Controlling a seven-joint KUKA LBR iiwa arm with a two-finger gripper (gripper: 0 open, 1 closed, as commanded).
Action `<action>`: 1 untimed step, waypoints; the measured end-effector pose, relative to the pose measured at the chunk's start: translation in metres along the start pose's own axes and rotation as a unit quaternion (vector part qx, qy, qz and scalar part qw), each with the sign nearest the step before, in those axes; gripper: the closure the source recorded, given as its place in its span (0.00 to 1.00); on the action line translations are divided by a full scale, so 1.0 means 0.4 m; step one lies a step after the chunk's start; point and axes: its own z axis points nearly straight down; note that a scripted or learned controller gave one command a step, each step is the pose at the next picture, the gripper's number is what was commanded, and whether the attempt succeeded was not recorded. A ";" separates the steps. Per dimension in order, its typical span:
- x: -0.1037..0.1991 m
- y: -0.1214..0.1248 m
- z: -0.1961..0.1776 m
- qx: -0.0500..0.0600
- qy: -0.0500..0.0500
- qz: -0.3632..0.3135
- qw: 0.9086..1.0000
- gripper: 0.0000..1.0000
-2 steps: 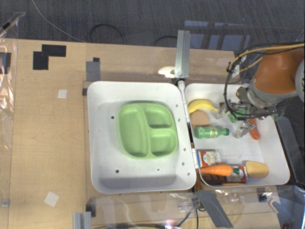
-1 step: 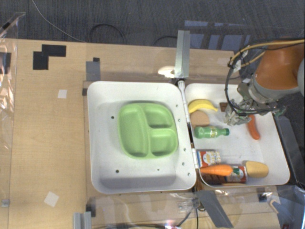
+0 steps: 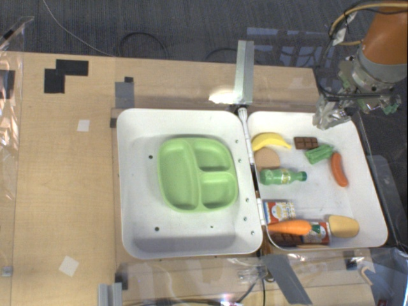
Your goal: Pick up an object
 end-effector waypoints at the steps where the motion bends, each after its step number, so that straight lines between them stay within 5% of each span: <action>1: 0.044 -0.118 -0.204 0.002 0.000 0.001 1.000 1.00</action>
